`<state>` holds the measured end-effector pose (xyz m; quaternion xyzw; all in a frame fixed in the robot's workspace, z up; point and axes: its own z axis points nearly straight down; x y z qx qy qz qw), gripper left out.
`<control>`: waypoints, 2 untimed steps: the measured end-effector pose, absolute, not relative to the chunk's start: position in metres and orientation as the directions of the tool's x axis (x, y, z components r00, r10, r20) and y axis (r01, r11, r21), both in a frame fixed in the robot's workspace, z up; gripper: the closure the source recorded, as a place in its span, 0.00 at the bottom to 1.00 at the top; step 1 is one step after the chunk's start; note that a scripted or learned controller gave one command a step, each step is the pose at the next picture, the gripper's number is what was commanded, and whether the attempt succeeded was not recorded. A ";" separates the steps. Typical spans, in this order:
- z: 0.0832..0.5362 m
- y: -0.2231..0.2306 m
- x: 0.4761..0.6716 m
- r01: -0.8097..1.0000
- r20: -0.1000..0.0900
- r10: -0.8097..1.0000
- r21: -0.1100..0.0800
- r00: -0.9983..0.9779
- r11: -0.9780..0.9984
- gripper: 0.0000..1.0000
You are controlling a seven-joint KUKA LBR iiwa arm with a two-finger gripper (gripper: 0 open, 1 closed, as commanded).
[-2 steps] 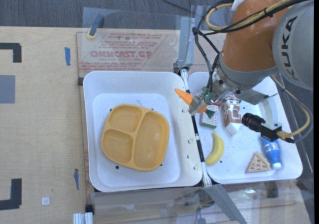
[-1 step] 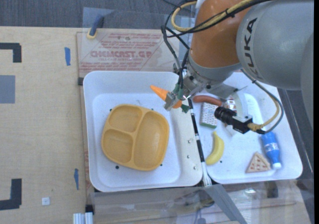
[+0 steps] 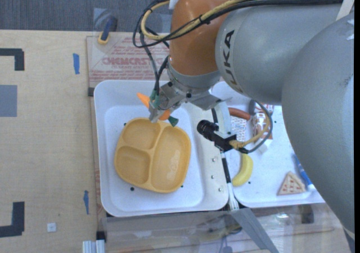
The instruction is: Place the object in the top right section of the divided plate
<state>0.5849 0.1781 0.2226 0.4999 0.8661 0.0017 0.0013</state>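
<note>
Two white bins sit side by side on the tabletop (image 3: 45, 134). Left bin (image 3: 107, 150) holds a yellow divided plate (image 3: 152, 159) at center frame. Just above the plate's upper edge, the hand (image 3: 159, 110) pinches an orange carrot-like toy (image 3: 145, 100) between its fingers, green tip showing beside it. Right bin (image 3: 270, 167) carries a banana (image 3: 243, 170) and a pizza slice (image 3: 291, 184) at lower right.
</note>
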 end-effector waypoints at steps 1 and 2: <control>0.203 0.180 0.575 0.803 0.001 0.803 0.000 -0.596 0.596 1.00; 0.191 0.136 0.618 0.706 -0.003 0.706 0.005 -0.708 0.708 1.00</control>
